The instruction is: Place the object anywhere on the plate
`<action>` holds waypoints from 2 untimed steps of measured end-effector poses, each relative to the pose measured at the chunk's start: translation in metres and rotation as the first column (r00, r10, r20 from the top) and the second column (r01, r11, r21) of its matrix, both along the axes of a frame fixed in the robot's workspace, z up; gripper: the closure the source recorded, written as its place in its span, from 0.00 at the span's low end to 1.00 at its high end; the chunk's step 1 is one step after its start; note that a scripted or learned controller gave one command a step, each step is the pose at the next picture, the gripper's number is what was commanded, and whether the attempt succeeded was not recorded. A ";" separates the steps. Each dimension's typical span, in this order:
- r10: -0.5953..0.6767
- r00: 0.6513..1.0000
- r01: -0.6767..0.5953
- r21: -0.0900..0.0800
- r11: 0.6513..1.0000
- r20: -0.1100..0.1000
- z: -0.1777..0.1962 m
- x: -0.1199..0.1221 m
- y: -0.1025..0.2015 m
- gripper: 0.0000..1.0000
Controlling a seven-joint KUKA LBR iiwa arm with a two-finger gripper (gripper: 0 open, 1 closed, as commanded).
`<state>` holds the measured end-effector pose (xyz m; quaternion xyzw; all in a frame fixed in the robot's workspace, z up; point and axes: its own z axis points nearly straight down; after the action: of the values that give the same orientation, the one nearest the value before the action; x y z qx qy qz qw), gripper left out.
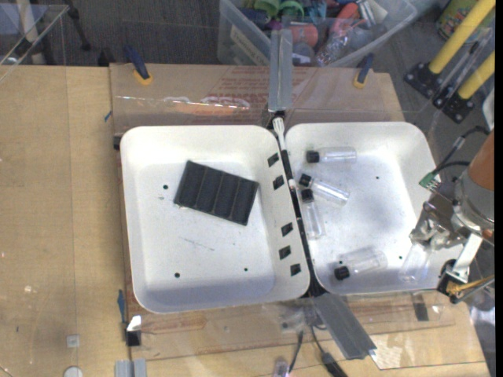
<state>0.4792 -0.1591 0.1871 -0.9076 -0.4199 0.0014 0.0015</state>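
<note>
Two white bins side by side on the table. Left bin holds the plate: a dark, ribbed rectangular slab lying flat, slightly rotated, in the far-centre part of that bin, touching nothing else.

Right bin holds four clear vials with black caps. One vial lies at the far side, cap pointing left. A second vial is near the divider, angled, cap toward the far left. A third vial sits just beside it on the near side, running roughly near-far, close to the divider; the two look close to touching, but I can't tell. The fourth vial lies at the near side of the bin, cap at its left end, well apart from the others.

Tool is over the right bin's near-right corner, at the rim, arm coming in from the right. Nothing visible between its fingers. Can't tell whether the tool is spread or pressed together; the wrist hardware hides it. Nearest vial is the near one, to its left, not touching.
</note>
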 end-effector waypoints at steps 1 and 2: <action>0.151 0.988 -0.151 -0.015 0.988 0.040 -0.094 0.012 0.039 1.00; -0.250 0.968 0.250 0.003 0.968 0.012 -0.098 0.024 0.023 1.00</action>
<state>0.5033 -0.1364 0.0893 -0.9533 -0.3021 -0.0049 -0.0003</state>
